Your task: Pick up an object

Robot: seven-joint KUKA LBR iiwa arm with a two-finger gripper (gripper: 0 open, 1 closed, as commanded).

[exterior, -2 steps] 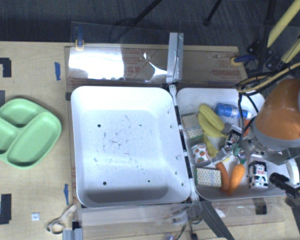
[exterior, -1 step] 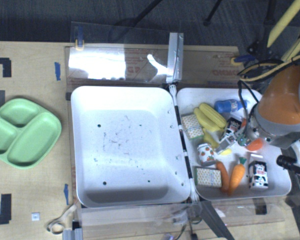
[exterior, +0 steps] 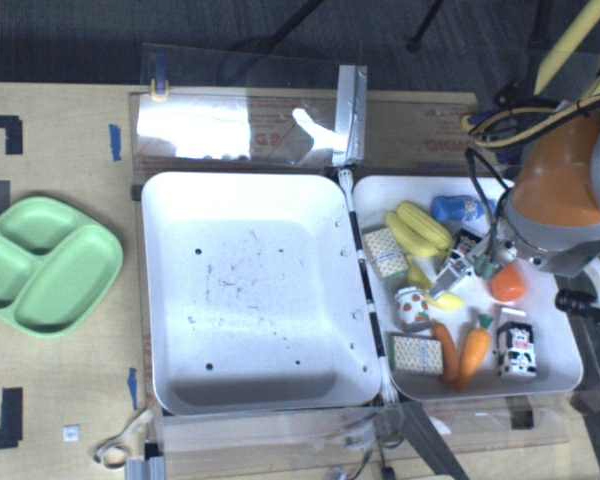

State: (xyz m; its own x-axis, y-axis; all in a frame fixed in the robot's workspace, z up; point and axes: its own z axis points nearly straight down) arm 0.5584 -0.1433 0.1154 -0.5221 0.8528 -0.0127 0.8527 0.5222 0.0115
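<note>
The right bin (exterior: 570, 368) holds several toy foods: yellow bananas (exterior: 420, 230), a blue packet (exterior: 455, 209), a patterned cracker (exterior: 385, 252), a small white spotted cup (exterior: 412, 306), two carrots (exterior: 472, 353), a black-and-white carton (exterior: 516, 350), an orange-red ball (exterior: 507, 284) and a patterned block (exterior: 417, 353). My gripper (exterior: 458, 269) reaches down into this bin from the right, between the bananas and the orange-red ball, just above a yellow piece (exterior: 445, 303). Nothing is visibly lifted.
The left bin (exterior: 180, 198) sits beside the right one, sharing a central rim. A green divided plate (exterior: 45, 263) lies on the bench at the far left. A clear plastic panel (exterior: 250, 118) stands behind the bins. The arm's orange band (exterior: 565, 173) overhangs the right bin's far corner.
</note>
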